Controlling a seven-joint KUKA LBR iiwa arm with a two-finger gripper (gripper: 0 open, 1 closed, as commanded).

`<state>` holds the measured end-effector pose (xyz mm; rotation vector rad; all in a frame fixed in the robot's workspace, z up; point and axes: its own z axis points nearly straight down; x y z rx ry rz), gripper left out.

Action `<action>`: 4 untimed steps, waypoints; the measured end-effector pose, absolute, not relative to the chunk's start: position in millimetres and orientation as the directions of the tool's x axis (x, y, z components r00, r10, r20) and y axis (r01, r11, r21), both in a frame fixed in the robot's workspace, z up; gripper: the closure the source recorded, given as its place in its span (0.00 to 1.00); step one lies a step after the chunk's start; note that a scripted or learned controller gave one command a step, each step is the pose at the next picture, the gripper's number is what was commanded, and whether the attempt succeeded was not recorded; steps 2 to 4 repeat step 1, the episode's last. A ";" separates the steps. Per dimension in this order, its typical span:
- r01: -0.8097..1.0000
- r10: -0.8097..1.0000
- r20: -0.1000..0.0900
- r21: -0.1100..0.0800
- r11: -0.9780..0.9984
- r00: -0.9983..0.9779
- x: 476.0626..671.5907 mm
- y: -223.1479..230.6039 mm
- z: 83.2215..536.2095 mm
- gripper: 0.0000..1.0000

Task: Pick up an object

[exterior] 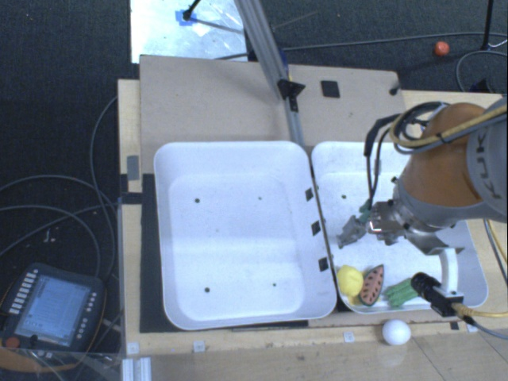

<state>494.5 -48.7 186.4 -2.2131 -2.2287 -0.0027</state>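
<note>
While the end effector [352, 232] hangs over the right bin [337, 161], can't tell how its grip stands. Yellow ball [350, 280], reddish slice toy [371, 285] and green piece [401, 292] sit clustered at the bin's near edge.

**Objects in the right bin**

A yellow ball [350, 279], a red-brown speckled oval piece [371, 285] and a green block [402, 291] lie in a row along the near edge of the right bin [337, 173], the first two touching.
</note>
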 end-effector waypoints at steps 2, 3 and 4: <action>1.000 1.000 0.002 0.000 0.007 -0.007 493.0 29.8 186.3 0.00; 1.000 1.000 0.002 0.000 0.007 -0.007 493.0 29.8 186.3 0.00; 1.000 1.000 0.002 0.000 0.007 -0.007 493.0 29.8 186.3 0.00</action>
